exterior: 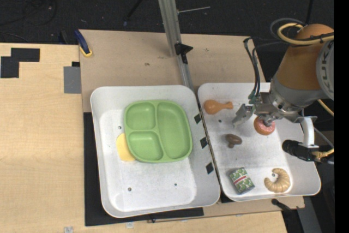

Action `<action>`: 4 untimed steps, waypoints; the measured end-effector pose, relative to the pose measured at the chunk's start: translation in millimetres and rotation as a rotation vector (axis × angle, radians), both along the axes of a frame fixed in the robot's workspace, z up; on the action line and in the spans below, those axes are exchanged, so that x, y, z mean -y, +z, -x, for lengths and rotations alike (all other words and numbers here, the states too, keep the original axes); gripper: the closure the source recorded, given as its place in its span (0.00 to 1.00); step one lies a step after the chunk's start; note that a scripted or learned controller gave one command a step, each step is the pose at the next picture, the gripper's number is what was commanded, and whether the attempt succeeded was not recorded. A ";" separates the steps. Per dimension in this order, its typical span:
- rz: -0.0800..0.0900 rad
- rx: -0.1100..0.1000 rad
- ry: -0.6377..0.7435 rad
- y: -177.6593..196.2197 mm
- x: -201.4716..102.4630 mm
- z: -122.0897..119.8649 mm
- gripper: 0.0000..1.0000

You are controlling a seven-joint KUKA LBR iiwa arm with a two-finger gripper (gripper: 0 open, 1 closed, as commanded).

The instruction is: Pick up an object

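My gripper (255, 116) hangs over the far part of the right bin (305, 185), its fingers spread open with nothing between them. A red and pink doughnut-like toy (265, 127) lies on the bin floor just under and to the right of the fingertips, partly covered by them. An orange drumstick-shaped toy (217, 107) lies to the gripper's left. A small brown lump (233, 140) sits a little nearer the front. At the bin's front are a green patterned packet (240, 180) and a tan croissant (278, 180).
The left bin (109, 183) holds a green divided plate (158, 131) with a yellow piece (123, 148) poking out from under its left edge. A metal post (170, 19) rises behind the bins. Cables and a black fitting (301, 149) crowd the right bin's right side.
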State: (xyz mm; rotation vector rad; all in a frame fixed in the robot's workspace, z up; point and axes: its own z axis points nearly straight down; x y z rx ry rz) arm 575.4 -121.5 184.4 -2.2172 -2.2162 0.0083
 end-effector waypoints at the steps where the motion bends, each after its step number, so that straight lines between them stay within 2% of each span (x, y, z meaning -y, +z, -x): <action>1: -0.001 -0.001 0.000 -64.4 0.9 5.0 0.00; 2: 0.003 0.016 0.001 -91.0 0.8 1.3 0.00; 3: 0.016 0.028 -0.005 -77.5 6.8 -0.6 1.00; 4: 0.001 0.009 0.000 -35.3 6.6 -3.1 1.00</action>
